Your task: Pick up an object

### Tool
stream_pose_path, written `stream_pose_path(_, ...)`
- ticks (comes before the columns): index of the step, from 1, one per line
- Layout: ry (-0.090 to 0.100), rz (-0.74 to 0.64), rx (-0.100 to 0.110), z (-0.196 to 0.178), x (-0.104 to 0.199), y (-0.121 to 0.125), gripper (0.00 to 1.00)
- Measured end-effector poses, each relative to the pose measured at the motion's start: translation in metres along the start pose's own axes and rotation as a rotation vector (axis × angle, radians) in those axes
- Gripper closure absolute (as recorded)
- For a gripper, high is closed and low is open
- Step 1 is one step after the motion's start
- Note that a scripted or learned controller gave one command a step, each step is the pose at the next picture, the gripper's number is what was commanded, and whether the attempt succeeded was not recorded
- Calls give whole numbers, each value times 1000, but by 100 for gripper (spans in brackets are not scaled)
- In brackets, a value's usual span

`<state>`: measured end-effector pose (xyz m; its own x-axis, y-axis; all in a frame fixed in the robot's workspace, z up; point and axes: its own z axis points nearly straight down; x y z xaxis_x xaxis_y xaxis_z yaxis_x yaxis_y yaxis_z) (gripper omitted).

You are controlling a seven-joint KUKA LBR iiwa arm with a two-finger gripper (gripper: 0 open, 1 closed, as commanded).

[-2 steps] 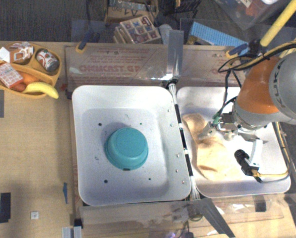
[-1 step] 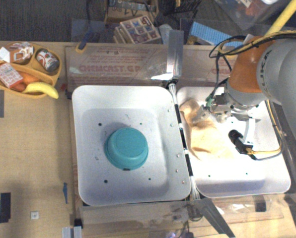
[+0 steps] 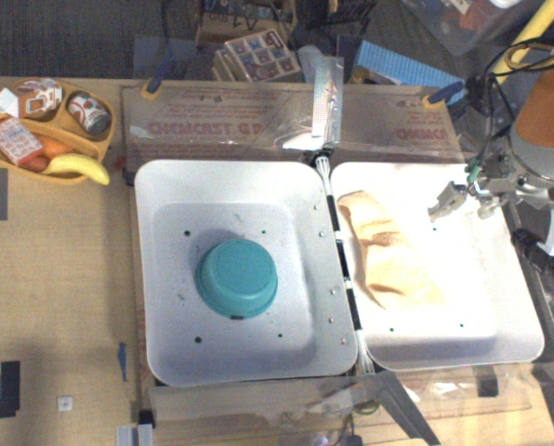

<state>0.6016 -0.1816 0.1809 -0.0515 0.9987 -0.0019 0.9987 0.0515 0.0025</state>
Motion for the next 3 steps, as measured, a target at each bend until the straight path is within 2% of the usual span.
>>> stream_pose_path(1, 2, -108, 2, 33, 16, -52, 0)
stream_pose_path(2, -4, -190, -11, 89, 47, 22, 0)
stream_pose_path(3, -3, -294, -13, 88, 71, -30, 0)
